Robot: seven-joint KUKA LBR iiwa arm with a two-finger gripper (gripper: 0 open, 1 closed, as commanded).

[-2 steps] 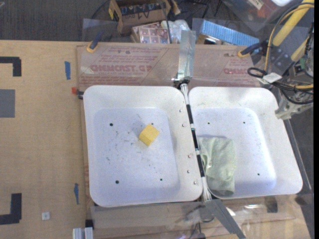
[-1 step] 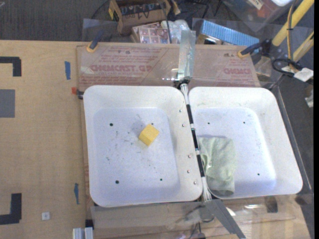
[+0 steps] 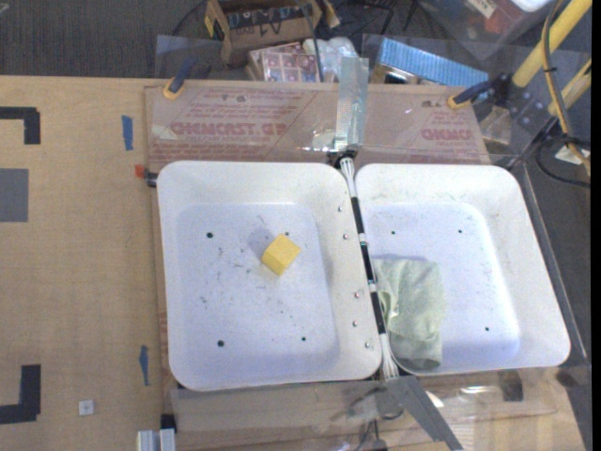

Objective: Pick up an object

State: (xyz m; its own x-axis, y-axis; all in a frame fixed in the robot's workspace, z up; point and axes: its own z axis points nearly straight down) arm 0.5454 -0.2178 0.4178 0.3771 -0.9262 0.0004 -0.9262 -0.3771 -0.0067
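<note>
A small yellow block (image 3: 280, 254) lies near the middle of the left white bin (image 3: 188, 191). A crumpled pale green cloth (image 3: 411, 310) rests in the right white bin (image 3: 512, 252), against its left wall near the front.
The two bins sit side by side on a wooden bench, joined along a middle rim (image 3: 362, 252). Cardboard sheets (image 3: 235, 125) lie behind them. Boxes, cables and clutter (image 3: 282, 26) crowd the floor beyond the bench. A clamp bracket (image 3: 413, 407) sits at the front edge.
</note>
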